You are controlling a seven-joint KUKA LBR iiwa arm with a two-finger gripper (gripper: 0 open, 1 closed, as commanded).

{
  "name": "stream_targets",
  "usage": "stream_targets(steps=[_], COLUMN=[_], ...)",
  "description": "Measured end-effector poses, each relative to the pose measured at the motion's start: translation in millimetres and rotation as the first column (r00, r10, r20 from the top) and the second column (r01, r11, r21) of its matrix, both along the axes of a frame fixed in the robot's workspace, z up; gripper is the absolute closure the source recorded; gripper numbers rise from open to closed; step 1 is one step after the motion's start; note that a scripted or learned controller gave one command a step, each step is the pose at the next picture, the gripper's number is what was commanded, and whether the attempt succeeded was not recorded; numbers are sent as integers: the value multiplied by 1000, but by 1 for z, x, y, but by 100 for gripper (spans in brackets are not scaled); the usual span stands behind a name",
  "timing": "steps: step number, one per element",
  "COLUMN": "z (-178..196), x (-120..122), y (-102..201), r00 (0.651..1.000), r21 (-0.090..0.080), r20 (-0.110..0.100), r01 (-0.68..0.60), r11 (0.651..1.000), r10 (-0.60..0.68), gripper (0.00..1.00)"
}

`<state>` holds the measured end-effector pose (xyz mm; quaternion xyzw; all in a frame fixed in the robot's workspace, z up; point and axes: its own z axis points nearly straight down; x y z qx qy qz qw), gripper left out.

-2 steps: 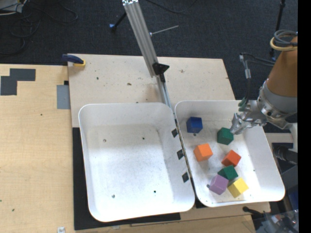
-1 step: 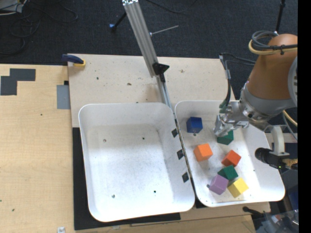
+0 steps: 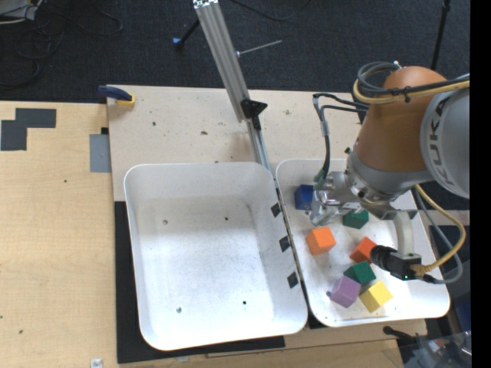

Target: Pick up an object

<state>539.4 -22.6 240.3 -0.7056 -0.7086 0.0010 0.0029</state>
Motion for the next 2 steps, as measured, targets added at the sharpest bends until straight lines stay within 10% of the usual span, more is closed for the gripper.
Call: stream_targets(steps=[2], z=[-4], x=[-13], y=[105], r00=[1000], r21=[0], r20=[-1], r01=[-1], r11=[1000], r10=[1], gripper=[100])
